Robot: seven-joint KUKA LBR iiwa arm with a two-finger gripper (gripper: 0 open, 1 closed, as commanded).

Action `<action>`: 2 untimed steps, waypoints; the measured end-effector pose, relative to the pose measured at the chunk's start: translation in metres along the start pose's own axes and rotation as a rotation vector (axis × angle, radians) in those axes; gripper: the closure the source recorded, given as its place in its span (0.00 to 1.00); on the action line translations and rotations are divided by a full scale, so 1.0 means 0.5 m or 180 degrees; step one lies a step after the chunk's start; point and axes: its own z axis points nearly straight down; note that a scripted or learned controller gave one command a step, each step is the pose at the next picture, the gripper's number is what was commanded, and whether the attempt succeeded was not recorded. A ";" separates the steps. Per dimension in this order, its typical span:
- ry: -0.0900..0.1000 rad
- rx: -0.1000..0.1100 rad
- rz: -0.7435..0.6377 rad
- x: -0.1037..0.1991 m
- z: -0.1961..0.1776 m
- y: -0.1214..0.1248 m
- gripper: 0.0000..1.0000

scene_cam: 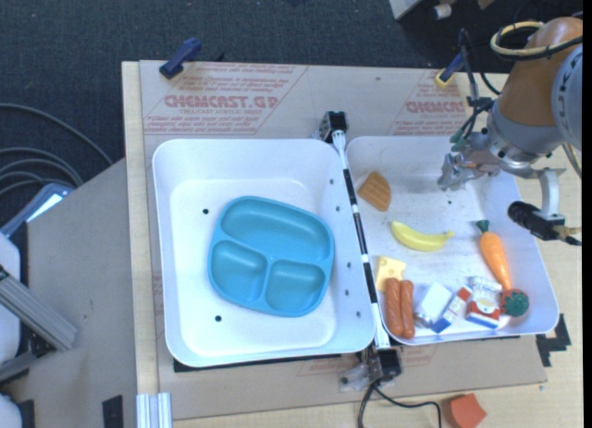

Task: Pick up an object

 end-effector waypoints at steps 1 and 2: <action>-0.0003 -0.0007 -0.0002 0.000 -0.020 0.001 1.00; -0.0006 -0.0014 -0.0003 0.000 -0.041 0.003 1.00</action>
